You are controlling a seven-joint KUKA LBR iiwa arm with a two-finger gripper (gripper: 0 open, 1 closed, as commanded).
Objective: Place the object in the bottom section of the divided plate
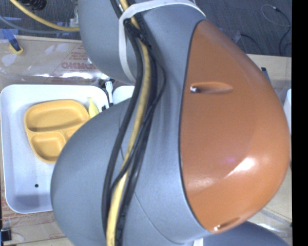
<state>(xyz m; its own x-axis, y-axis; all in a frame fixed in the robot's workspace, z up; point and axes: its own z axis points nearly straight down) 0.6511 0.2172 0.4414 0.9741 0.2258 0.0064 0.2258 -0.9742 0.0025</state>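
The arm [195, 127] looms over the left bin [13, 137], blocking most of the bench. Inside that bin lies the yellow divided plate [54, 127]. Gripper and object are hidden; probably a carrying step, needing descent over the plate's bottom section.

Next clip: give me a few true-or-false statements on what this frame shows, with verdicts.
1. The divided plate is yellow. True.
2. The plate lies in the right bin. False: it lies in the left white bin.
3. The arm covers most of the picture. True.
4. The arm's band is blue. False: it is orange.
5. A yellow cable runs along the arm. True.
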